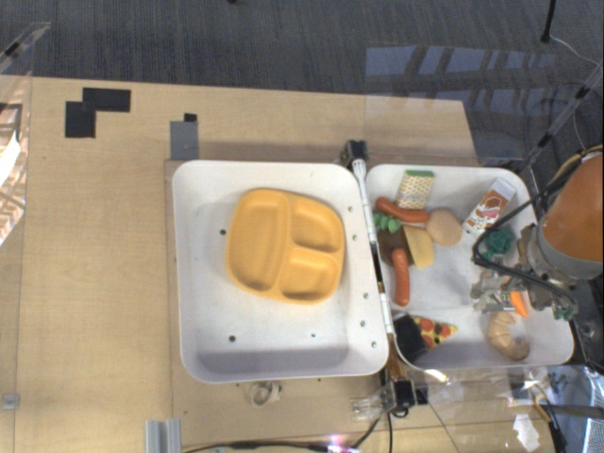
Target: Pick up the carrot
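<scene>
Under the gripper (517, 300) (fingers' state unclear, largely hidden) an orange carrot (520, 303) sliver shows.

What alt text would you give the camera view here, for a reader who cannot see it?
The grey arm reaches in from the right over the right white bin, its pincer low at the bin's right side with something small and orange, perhaps the carrot, at its tip. That bin holds scattered toy foods, including two sausages. The left bin holds a yellow divided tray.
</scene>
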